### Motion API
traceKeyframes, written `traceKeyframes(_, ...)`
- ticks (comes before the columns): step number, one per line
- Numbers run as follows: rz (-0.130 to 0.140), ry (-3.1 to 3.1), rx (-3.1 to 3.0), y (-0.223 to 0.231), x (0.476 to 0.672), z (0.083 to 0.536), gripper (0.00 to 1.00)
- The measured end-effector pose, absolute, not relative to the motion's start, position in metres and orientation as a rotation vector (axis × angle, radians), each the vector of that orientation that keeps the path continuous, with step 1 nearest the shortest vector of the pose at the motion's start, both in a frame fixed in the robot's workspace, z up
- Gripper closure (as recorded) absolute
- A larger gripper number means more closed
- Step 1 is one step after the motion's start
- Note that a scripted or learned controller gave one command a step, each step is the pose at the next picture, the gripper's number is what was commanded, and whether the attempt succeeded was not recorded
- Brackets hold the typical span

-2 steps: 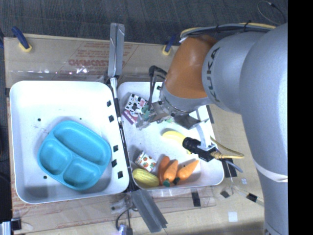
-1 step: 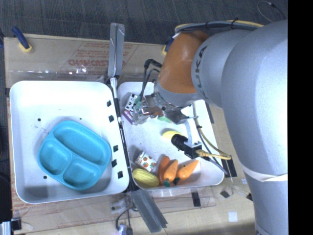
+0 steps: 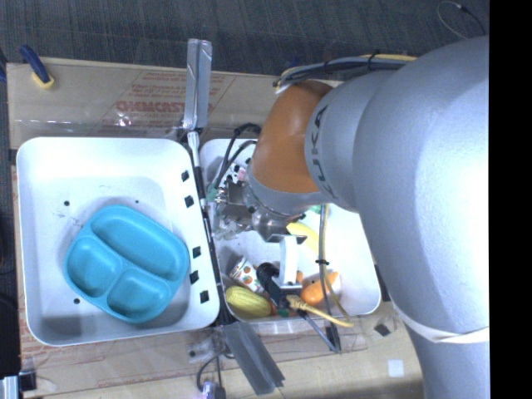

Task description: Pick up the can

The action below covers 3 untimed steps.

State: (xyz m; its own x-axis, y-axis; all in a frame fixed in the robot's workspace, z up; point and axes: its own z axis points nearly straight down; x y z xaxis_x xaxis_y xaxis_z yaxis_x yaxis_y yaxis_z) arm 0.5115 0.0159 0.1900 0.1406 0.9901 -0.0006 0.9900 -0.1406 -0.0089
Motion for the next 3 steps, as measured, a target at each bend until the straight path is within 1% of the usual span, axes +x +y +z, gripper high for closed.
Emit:
traceKeyframes(1, 0.006, -1.936, -2.470, -0.027, 0.584, 0.190, 1.00)
traceKeyframes(2, 0.007, -1.832, -2.545, -0.101, 0.548, 0.090, 1.00)
traceKeyframes(3, 0.005, -1.045, -2.959, -0.059, 0.501, 0.191, 1.00)
